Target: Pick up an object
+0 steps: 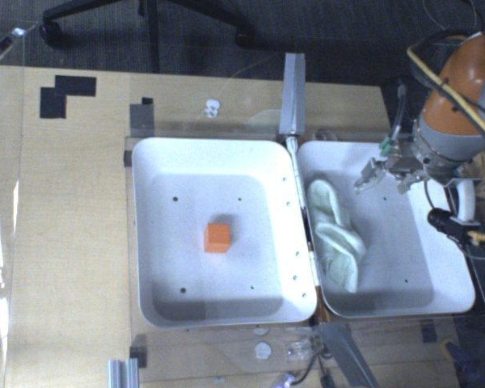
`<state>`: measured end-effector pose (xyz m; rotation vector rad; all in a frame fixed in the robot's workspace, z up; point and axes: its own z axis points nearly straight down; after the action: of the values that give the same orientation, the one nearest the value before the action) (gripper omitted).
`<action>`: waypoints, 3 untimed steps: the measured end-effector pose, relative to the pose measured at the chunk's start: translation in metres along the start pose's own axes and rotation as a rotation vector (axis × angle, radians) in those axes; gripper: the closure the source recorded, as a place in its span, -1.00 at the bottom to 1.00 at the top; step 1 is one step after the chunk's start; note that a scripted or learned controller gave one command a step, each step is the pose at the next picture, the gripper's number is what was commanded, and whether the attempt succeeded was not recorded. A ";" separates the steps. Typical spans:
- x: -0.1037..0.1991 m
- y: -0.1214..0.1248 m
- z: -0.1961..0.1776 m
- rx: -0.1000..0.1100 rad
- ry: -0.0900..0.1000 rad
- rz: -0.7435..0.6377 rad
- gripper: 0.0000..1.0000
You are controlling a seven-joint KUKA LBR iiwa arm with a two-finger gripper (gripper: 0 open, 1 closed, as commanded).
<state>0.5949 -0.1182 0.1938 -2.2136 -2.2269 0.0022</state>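
Observation:
An orange cube [217,238] sits near the middle of the left bin [158,217]. A crumpled pale green-white cloth [333,233] lies along the left side of the right bin [436,293]. My gripper [381,170] hangs over the upper part of the right bin, to the right of and above the cloth, apart from it. Its fingers are spread open and nothing is between them. The grey arm with its orange band [461,75] comes in from the upper right.
A metal divider post [292,95] stands behind the seam between the bins. Black cables [457,225] run along the right bin's right rim. Office chair legs [145,6] stand on the dark floor beyond the wooden bench.

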 end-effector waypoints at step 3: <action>-0.021 0.024 0.106 -0.012 0.001 0.395 -1.00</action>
<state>0.6188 -0.1385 0.0877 -2.6142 -1.7530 -0.0116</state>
